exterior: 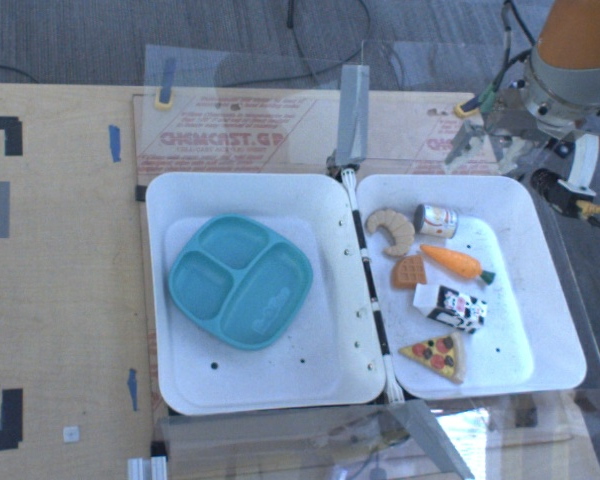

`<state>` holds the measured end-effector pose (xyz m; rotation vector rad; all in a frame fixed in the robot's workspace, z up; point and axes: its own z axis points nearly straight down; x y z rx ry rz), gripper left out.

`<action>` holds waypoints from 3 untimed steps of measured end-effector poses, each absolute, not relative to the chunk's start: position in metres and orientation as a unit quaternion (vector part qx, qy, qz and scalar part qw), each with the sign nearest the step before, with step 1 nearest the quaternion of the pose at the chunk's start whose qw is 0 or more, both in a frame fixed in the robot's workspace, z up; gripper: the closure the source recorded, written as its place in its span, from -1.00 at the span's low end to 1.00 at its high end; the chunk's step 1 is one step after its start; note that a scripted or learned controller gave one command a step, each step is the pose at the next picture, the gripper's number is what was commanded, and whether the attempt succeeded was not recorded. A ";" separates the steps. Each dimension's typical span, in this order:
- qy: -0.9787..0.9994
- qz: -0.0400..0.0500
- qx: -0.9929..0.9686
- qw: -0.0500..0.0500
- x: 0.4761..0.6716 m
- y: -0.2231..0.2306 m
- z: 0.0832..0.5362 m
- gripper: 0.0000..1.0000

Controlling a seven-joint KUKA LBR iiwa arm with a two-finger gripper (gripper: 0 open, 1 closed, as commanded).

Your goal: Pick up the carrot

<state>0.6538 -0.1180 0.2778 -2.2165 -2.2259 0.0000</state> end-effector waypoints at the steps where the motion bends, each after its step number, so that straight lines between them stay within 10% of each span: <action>1: -0.730 0.000 -0.684 0.000 0.599 -0.094 0.146 -1.00; 3: -0.759 -0.013 -0.651 -0.016 0.594 -0.220 0.105 -1.00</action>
